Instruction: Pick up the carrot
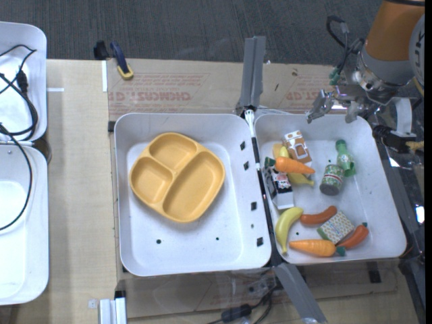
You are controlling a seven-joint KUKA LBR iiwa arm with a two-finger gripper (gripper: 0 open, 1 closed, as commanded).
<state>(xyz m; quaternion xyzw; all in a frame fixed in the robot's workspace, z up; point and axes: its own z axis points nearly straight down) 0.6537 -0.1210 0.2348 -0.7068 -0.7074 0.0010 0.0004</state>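
Note:
Two toy carrots lie in the right bin [385,201]. One carrot [294,166] rests across a yellow item near the bin's left wall. The other carrot [312,248] lies by the front rim, its green top pointing right. My gripper [334,111] hangs over the bin's far rim, well behind both carrots. It is open with nothing between its fingers.
The right bin also holds a banana [287,225], a sausage [318,216], a green bottle [344,156], a can [331,179], a small box [295,144] and an orange-red pepper-like piece [356,235]. A yellow divided plate [177,175] sits in the left bin [135,241].

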